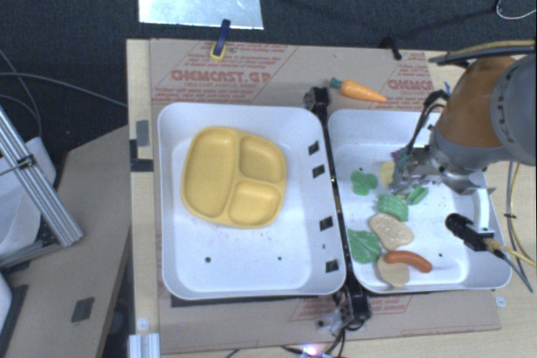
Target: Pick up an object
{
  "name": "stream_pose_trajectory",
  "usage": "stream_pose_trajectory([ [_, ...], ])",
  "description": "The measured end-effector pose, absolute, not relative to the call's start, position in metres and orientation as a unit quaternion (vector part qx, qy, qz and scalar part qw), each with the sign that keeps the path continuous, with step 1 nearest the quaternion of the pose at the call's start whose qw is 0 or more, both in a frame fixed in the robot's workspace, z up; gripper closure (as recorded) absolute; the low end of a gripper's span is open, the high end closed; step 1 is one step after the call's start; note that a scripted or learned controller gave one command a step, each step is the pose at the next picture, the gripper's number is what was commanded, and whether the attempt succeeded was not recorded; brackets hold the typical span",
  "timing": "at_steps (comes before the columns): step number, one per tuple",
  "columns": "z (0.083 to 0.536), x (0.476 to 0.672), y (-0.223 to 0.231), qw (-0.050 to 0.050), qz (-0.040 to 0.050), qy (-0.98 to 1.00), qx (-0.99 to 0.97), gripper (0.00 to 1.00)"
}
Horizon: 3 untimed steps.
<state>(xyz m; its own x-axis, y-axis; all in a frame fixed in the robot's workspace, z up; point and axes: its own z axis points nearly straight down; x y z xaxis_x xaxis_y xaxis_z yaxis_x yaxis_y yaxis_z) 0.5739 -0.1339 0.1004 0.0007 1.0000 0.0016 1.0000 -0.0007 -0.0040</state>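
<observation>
Currently pincer (409,174) is lowered over green toy leaf (391,206) in right bin (478,264); finger state cannot be told; closure needed next.

Single fixed camera, mounted above the bench (252,67), looking down at a slant, far enough back to take in both white bins whole plus the dark floor beyond. Arm (487,109) enters from the view's right; its gripper (409,178) sits low over the right bin (482,268). Relative to that gripper, the left bin (243,268) lies toward the view's left, the bench's far edge toward the top, the near edge toward the bottom. No second view to overlap with.
</observation>
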Motion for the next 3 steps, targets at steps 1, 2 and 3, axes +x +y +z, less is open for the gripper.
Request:
stream_pose_trajectory([
  [1,0.101,0.577,-0.134,-0.001,-0.0006,-0.707,-0.707,0.00],
  [2,0.121,0.580,-0.147,-0.001,-0.0008,-0.707,-0.707,0.00],
  [3,0.083,0.560,-0.127,0.001,0.0002,-0.707,-0.707,0.00],
])
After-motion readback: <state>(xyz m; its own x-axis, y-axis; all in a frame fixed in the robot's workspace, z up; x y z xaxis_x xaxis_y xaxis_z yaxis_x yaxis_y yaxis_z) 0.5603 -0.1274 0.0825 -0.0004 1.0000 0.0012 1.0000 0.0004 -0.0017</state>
